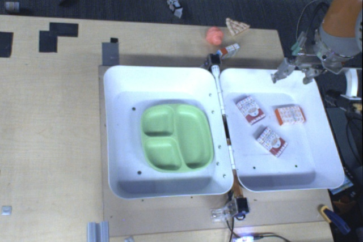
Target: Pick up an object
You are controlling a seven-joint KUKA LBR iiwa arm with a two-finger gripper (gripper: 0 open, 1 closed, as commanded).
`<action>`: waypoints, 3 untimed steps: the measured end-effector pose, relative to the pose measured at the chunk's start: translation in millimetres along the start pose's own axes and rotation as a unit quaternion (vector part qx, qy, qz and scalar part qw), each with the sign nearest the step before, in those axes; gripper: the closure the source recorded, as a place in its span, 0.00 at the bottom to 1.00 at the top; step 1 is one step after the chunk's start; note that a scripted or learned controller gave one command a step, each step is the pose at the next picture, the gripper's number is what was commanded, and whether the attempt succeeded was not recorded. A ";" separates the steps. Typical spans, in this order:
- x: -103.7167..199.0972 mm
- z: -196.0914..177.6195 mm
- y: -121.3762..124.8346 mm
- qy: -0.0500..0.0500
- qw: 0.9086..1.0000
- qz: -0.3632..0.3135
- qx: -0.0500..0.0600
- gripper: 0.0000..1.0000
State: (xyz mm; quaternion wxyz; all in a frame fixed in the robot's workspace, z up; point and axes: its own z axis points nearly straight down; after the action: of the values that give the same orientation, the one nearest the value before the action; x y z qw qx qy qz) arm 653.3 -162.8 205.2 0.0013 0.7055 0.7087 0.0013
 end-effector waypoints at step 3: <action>-38.8 38.2 -59.6 -0.001 1.000 0.001 0.000 1.00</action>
State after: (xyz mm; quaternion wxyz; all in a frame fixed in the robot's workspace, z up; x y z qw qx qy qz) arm 594.0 -201.9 166.8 0.0022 0.7063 0.7079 0.0006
